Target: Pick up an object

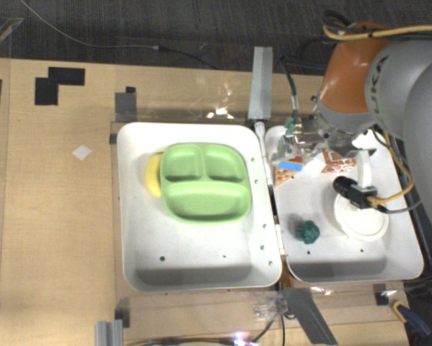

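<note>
My gripper (299,138) hangs low over the far left corner of the right bin (396,258). Just in front of it lies a small orange and blue packet (288,171). To the gripper's right a red-brown patterned packet (340,166) lies flat. A small teal lump (307,231) sits near the front left of this bin, and a white round lid (361,220) lies to its right. Nothing shows as held.
The left bin (140,258) holds a green divided plate (203,182) with a yellow object (152,175) poking out from under its left edge. A grey post (260,85) stands behind the gap between the bins. The arm covers the right bin's far right.
</note>
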Robot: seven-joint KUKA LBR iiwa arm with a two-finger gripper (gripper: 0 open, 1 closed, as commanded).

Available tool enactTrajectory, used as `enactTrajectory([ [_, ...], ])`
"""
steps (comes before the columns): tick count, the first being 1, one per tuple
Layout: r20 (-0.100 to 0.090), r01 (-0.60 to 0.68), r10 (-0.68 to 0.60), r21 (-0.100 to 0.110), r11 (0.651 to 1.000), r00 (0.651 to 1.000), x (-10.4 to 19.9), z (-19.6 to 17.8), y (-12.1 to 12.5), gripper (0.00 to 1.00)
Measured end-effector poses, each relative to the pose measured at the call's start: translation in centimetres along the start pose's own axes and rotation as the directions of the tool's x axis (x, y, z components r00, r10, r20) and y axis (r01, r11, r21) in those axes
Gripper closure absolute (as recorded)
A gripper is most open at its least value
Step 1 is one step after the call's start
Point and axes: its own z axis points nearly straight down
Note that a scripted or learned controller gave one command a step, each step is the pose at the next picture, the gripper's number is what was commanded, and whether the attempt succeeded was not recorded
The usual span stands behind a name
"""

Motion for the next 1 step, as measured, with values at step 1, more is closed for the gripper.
enactTrajectory([
  [1,0.000,0.006,-0.006,0.002,1.000,1.000,6.28,0.11,4.16,1.00],
])
